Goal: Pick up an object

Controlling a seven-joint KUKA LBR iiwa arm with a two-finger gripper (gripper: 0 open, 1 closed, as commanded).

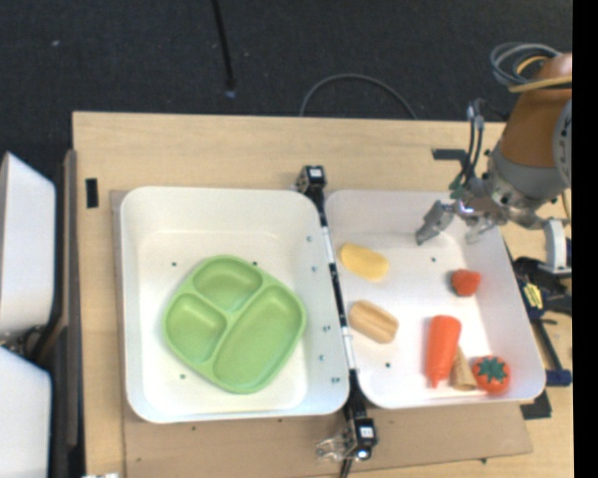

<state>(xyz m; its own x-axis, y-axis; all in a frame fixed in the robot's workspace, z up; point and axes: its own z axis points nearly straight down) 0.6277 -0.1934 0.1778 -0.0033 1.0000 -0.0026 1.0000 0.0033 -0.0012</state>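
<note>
- Lying in left bin [140, 366]: green divided plate [234, 323], three compartments, well apart from arm.
- Resting in right bin [399, 386], near divider: yellow lemon-like toy [364, 262], and below it tan bread-roll toy [373, 322], both apart from each other.
- Standing further right: orange carrot toy [441, 348], touching a small tan wedge [462, 372]; beside that, a strawberry-like toy [491, 373]; higher up, small red tomato-like piece [465, 283].
- Hovering over far right corner of that bin: gripper [456, 219], fingers spread apart, holding nothing.
- Judging step: approach only, nothing chosen yet. Likely nearest target the red piece; needs moving above it, descending, then closing. Round, smooth, may slip.
</note>
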